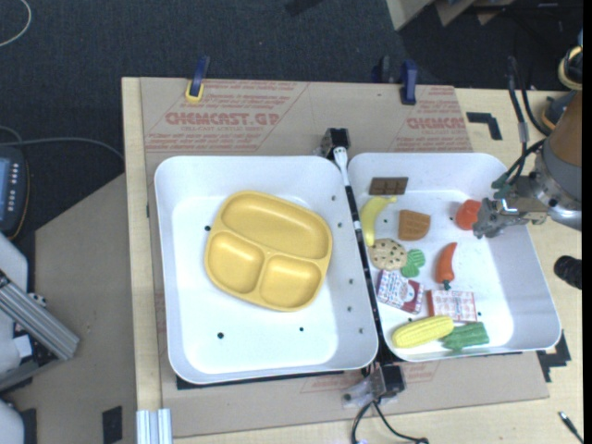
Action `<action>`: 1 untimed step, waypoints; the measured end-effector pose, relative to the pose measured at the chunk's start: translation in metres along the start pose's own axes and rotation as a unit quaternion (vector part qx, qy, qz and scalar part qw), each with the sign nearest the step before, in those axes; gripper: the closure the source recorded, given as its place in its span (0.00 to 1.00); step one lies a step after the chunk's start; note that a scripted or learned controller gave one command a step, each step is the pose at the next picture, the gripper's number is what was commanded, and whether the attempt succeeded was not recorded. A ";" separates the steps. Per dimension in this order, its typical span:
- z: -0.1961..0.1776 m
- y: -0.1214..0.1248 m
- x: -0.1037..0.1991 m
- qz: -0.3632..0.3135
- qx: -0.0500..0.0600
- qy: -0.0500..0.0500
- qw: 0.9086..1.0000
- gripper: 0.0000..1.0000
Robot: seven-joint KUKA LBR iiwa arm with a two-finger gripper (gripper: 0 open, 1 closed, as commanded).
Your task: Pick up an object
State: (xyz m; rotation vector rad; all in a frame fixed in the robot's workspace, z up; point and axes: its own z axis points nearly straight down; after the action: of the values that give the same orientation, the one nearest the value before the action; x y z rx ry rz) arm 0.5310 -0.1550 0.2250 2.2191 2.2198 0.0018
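In the right bin (541,285) lie several toy foods. A brown chocolate bar (388,187) is at the back, with a yellow banana (373,216) and a brown toast slice (413,224) in front of it. A cookie (386,252), a green piece (413,261) and a red chili (446,262) lie mid-bin. Two red-and-white packets (399,290) (455,304), a corn cob (423,331) and a green pod (465,338) are near the front. A red tomato (466,214) lies at the back right. My gripper (490,220) hangs right beside the tomato, on its right.
The left bin (185,331) holds a yellow divided plate (268,249). A black clip (335,141) sits at the back where the bins meet, and cables run at the front edge. The arm's grey body (564,178) rises over the right bin's far right rim.
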 end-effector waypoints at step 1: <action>0.004 0.032 0.042 -0.003 0.000 0.001 1.000 1.00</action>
State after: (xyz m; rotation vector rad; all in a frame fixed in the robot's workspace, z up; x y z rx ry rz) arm 0.5627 -0.1131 0.2210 2.2130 2.2261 0.0038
